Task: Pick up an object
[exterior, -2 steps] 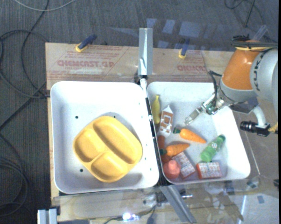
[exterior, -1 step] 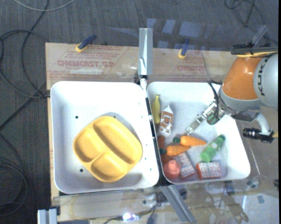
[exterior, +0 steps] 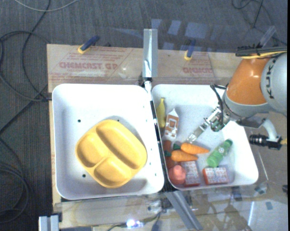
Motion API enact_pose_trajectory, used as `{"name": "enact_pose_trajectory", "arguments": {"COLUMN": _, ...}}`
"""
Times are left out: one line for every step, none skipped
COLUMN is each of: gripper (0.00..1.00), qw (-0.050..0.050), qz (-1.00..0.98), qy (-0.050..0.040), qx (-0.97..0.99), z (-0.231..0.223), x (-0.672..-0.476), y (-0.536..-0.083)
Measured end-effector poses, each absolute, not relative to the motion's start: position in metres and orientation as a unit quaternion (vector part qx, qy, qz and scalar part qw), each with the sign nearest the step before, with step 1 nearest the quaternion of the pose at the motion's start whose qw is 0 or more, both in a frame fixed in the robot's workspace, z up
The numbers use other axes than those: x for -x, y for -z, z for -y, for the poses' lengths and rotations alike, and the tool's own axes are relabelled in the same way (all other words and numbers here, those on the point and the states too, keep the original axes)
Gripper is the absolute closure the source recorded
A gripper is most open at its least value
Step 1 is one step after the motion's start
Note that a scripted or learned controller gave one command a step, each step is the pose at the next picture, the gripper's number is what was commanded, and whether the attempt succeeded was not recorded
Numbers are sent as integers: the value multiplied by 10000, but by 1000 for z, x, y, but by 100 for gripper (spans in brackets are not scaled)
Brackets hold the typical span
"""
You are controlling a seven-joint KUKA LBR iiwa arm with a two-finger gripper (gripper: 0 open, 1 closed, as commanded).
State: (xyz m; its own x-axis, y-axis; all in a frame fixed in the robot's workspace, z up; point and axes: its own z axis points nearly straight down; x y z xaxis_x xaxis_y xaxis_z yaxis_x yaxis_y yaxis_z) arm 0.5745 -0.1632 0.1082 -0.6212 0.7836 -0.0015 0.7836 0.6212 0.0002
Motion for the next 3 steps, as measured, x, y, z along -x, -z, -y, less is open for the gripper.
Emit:
{"name": "enact_pose_trajectory", "arguments": {"gripper": 0, "qw": 18, "qz": -8759, "qy": -15, "qx": -4825, "z": 190, "x": -598, "y": -92}}
{"name": "enact_pose_trajectory", "arguments": {"gripper": 0, "qw": 18, "qz": -8758, "qy": -16, "qx": -4827, "z": 190, "x": -598, "y": -92}}
{"name": "enact_pose_trajectory", "arguments": {"gripper": 0, "qw": -1, "qz": -8824, "qy": 1, "qx": -4706, "z": 192, "x": -551, "y": -152}}
